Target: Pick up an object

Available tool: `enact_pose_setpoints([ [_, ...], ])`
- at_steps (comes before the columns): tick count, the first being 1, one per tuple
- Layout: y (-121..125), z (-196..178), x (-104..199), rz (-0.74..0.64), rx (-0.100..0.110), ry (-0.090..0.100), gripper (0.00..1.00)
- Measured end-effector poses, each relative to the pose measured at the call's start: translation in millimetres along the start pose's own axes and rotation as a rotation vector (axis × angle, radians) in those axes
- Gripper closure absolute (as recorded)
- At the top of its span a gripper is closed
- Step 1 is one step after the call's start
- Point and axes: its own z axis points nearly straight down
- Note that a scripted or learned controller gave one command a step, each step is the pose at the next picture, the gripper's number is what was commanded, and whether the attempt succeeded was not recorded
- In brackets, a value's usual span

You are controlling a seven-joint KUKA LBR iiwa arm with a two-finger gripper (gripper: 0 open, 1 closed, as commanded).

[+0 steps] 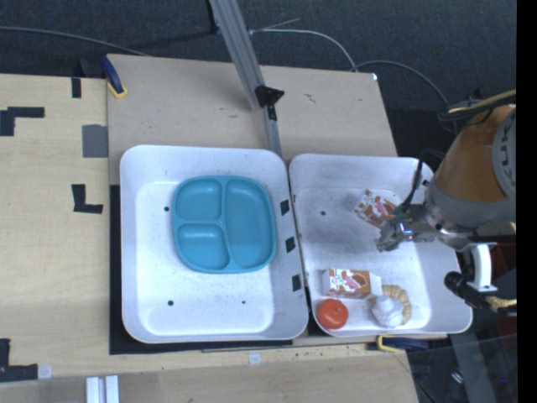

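In the right bin [336, 183] lie a small printed packet [375, 206] near the far right, a red and white carton [347, 283] lower down, a red tomato-like ball [333, 313] at the front edge, and a white and tan pastry-like object [391, 306] beside it. My gripper [392, 235] hangs low over the right bin, just below and right of the printed packet and seemingly touching its edge. Nothing shows between its fingers.
The left bin [143, 250] holds a blue divided plate [225, 223]. A grey metal pole [242, 44] slants in from the top down to the gap between the bins. The arm's orange band [474, 162] and grey body cover the right bin's right rim.
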Motion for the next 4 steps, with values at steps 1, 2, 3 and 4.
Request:
enact_pose_setpoints([
  [1,-3,-56,9,-0.002,-0.002,0.0,1.0],
  [2,-3,-65,10,-0.002,0.002,0.001,1.0],
  [3,-5,-59,57,-0.005,0.005,0.002,1.0],
  [4,-6,-73,112,-0.007,0.003,0.003,1.0],
])
